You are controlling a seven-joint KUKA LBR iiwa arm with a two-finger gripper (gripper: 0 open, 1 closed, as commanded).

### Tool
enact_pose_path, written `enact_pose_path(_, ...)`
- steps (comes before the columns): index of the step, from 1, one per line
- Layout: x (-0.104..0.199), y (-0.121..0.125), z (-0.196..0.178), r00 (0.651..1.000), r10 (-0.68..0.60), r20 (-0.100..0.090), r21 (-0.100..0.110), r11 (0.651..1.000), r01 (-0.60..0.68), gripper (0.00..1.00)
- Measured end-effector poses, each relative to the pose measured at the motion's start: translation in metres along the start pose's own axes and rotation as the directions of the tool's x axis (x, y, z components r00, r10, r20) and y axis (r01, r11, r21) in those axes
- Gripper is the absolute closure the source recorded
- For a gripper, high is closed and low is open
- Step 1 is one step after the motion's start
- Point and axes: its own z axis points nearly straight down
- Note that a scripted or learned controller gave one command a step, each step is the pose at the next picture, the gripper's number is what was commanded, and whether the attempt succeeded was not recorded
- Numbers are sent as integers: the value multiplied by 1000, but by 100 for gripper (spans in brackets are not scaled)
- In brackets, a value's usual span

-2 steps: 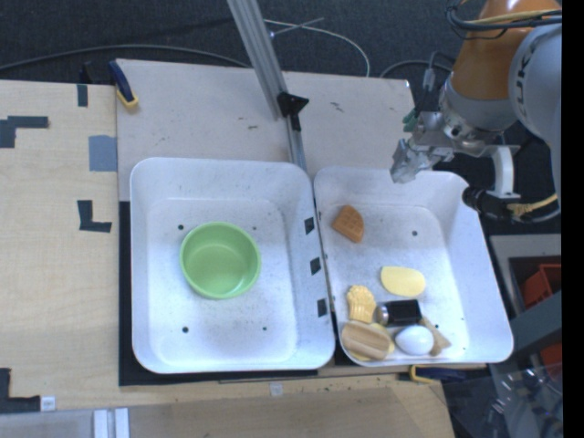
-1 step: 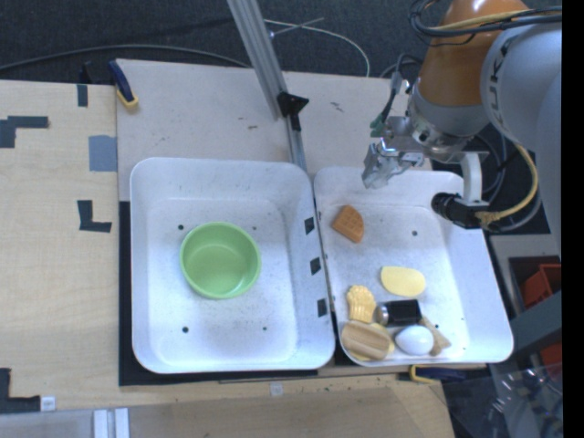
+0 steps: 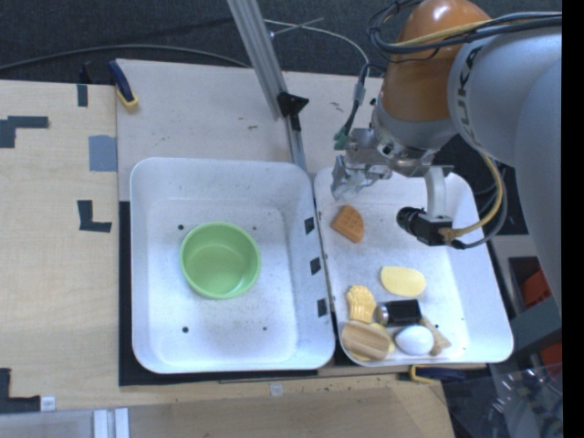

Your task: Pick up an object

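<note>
— So, where do we see the gripper (image 3: 349,182)?
— Over the right bin (image 3: 474,272), at its far edge, just above the orange wedge (image 3: 348,224). We cannot tell how it stands.
— And the green bowl (image 3: 220,260)?
— We see it alone in the left bin (image 3: 155,245).

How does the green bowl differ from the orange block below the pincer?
The green bowl is round, hollow and much the larger; the orange block is small, solid and angular. The bowl sits in the left bin, far from the pincer; the block lies in the right bin, just below it. Both rest untouched.
</note>
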Motion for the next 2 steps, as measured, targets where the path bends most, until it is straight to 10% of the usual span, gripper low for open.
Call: enact_pose_path(2,92,-34,4,1000,1,1,1,1000,-1,100)
